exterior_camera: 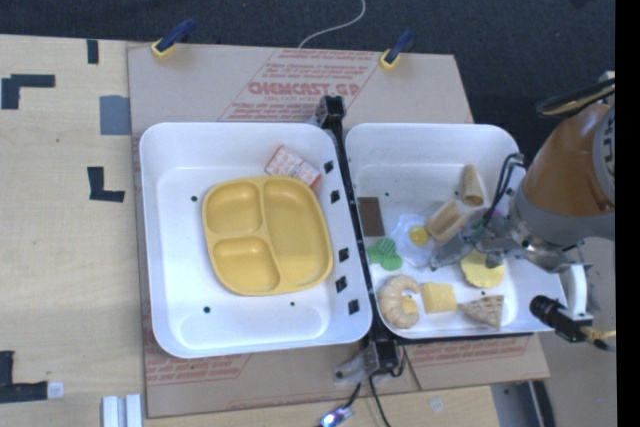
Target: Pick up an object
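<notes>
One claw (462, 248) among food pieces (443, 298)

Grey arm (575, 185) reaching leftward; end effector (462, 243) lowered.

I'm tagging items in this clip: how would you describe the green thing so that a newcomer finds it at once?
Start at the right bin, the one crowded with food pieces. Go to its left wall, about halfway down, just under a small brown block. There lies the green piece, small and ridged, the one green item among yellow and tan neighbours.
</notes>
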Available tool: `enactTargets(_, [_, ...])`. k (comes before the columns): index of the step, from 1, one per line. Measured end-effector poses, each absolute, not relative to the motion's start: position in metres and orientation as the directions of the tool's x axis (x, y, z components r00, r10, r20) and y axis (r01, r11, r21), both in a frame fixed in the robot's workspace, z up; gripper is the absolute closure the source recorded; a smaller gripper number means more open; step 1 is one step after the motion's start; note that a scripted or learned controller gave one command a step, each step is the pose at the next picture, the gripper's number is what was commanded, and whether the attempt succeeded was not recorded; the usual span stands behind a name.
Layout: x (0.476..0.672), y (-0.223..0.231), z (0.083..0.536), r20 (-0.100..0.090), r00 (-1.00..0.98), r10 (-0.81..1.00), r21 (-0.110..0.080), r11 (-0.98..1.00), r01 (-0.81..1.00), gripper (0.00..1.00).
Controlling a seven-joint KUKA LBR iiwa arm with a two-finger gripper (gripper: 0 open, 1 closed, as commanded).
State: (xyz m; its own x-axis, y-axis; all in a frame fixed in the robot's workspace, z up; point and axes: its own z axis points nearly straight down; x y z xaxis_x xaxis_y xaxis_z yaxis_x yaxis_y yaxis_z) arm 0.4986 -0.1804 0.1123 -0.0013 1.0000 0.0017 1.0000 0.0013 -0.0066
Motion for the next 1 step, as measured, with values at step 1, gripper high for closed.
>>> enactTargets(1, [0.5014,-0.184,0.0887,-0.011,0.001,1.0,0.011,-0.001,1.0,0.0])
